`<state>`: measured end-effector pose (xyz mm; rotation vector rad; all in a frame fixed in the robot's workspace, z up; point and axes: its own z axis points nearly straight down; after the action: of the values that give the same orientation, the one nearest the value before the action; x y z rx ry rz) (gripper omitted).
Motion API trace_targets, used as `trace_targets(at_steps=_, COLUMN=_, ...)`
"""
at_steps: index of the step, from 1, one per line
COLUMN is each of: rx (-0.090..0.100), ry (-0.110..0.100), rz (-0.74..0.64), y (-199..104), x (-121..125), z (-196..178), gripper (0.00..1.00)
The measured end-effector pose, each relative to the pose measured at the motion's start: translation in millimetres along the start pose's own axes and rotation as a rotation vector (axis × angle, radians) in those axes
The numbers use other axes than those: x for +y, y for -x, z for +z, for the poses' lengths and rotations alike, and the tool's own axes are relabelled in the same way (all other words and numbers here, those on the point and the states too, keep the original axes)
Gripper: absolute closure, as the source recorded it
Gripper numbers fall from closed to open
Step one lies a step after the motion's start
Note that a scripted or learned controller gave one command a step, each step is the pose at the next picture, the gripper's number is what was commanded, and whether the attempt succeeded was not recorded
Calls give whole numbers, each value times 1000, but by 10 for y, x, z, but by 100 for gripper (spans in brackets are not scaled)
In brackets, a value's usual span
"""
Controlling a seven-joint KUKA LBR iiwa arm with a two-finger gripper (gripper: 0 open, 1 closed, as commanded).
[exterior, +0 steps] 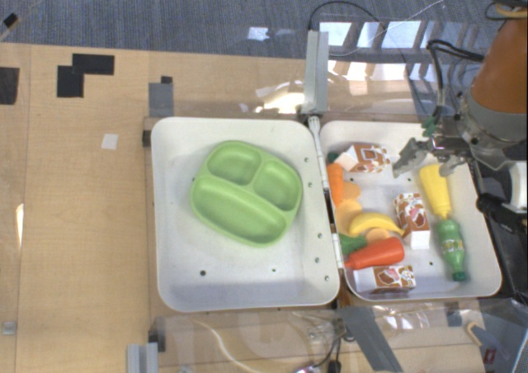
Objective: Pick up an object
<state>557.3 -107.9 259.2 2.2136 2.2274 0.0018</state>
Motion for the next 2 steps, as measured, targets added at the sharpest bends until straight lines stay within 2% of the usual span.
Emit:
trace_targets(at_steps=1, rx=0, ry=0, rz=0, y=0, x=0, z=0, gripper=0)
trace_targets(at_steps=2, rx=0, ry=-2, rz=63, y=644, x=58, z=1002, gripper=0)
